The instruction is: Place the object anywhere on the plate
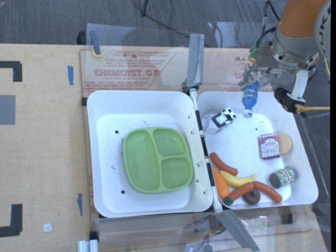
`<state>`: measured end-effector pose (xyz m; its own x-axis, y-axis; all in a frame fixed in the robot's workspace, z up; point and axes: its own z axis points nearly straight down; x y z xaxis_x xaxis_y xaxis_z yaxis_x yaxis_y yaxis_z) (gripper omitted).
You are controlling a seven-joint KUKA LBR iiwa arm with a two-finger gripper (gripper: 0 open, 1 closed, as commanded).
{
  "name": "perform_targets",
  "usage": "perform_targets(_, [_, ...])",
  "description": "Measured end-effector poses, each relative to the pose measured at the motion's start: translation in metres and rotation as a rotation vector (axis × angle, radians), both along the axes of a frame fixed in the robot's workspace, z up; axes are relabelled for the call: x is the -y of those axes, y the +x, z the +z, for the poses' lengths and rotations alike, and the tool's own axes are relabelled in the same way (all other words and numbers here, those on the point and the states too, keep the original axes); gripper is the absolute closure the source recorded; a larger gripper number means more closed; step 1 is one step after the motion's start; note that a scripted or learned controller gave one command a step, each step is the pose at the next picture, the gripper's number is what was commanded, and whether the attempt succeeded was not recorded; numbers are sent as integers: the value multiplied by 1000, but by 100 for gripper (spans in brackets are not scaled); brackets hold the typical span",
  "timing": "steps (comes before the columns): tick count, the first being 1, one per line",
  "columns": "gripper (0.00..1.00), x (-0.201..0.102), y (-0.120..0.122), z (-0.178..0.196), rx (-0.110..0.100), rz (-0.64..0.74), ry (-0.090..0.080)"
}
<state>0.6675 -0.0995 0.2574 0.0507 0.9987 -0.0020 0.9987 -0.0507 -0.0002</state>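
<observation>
A green plate (157,159) with three compartments lies in the left bin (102,114), and nothing rests on it. My gripper (253,84) hangs over the back edge of the right bin (307,185). It is shut on a small blue-and-clear bottle (249,100), which dangles from the fingers just above the bin floor. The grey arm with its orange band (299,20) comes in from the upper right.
In the right bin lie a black-and-white toy (227,116), a red box (268,146) beside a tan disc (285,142), a small can (283,176), and a front pile of sausages (223,164), banana (239,180) and donut (253,196). A ridge (198,140) divides the bins.
</observation>
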Motion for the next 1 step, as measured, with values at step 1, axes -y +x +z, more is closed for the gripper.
perform_targets(1, [100, -83, -1, -55, -1, 135, 2])
